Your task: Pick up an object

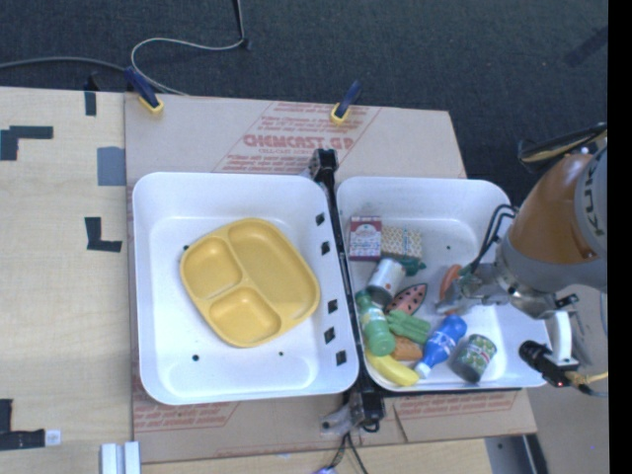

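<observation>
My arm reaches into the right bin; the left bin carries a yellow divided plate, stiff and smooth-looking but too broad for me. My gripper sits low by the bin's right wall, and I cannot tell how it is set. The toys crowd the bin's near-left corner, touching one another. I judge the blue bottle light, rigid and likely slick, best pinched across its body. The dark can just beside it leaves little room; open floor lies toward the far wall.
</observation>
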`<state>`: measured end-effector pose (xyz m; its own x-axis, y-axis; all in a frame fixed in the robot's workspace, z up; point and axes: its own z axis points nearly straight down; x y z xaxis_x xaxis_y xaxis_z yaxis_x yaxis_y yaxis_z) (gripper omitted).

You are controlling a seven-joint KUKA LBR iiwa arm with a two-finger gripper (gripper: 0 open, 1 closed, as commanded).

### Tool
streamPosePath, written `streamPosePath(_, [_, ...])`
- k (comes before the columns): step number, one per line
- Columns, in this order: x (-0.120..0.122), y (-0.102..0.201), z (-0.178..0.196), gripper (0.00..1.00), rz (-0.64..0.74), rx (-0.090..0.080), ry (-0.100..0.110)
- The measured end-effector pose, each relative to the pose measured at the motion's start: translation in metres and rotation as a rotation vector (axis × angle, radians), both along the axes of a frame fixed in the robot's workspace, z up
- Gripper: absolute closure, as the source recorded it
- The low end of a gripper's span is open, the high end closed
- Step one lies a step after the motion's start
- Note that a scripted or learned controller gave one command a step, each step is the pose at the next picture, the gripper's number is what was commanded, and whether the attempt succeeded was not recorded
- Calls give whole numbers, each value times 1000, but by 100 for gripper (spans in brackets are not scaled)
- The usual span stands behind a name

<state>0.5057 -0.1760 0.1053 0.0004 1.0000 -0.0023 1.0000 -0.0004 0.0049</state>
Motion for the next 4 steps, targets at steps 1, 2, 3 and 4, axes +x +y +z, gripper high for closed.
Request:
streamPosePath(1, [0, 0, 0, 0, 0, 0, 0])
streamPosePath(2, [34, 8, -19, 0, 1, 2, 4])
streamPosePath(3, [35, 8, -10, 100, 2, 0, 0])
streamPosePath(4, [-17, 64, 148, 100, 2, 2, 3])
